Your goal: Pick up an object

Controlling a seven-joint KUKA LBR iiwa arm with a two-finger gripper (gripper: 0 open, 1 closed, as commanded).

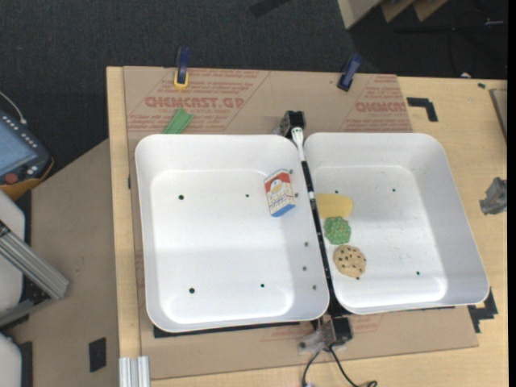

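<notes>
The carton point(279, 193) lies in the left bin point(161, 240) near the divider, three food pieces hugging the right bin's point(419, 216) left wall, so reachable; gripper state I cannot tell.

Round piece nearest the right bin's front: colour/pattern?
Tan cookie with dark specks, camera view.

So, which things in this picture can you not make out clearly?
- Small carton in the left bin, camera view: its print is too small to read.
- Grey part at the right edge, camera view: cut off by the frame, so I cannot say what it is.
- Yellow item, green item and cookie in the right bin: too small to tell whether they touch.
</notes>
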